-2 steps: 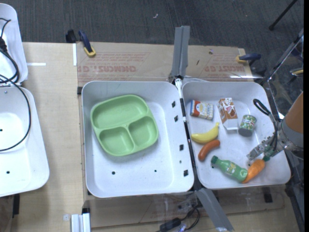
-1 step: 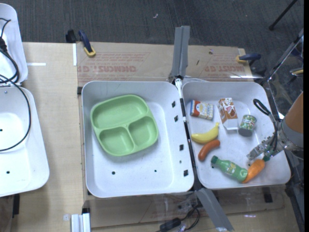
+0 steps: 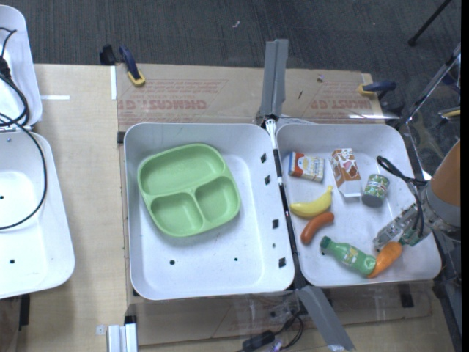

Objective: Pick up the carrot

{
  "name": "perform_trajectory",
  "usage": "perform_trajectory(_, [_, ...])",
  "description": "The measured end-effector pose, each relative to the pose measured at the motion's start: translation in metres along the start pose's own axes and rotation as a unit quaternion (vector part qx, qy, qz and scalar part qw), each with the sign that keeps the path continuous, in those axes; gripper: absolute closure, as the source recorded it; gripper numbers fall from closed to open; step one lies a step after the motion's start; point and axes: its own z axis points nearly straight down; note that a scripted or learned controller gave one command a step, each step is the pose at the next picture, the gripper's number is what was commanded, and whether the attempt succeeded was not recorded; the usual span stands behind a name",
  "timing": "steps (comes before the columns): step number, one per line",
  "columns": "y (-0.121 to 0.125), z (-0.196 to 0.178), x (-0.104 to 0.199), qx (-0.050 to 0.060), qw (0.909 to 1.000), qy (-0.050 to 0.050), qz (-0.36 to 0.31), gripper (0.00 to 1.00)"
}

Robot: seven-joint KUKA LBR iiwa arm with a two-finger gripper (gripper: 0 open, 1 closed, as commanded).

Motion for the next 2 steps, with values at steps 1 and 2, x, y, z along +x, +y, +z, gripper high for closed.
perform_trajectory(1, [-0.004, 0.000, -0.005, 0.000, 0.9830, 0.000, 0.183, 0.00])
perform_trajectory(2, [0.004, 0.001, 0.007, 0.001, 0.9920, 0.000, 0.126, 0.00])
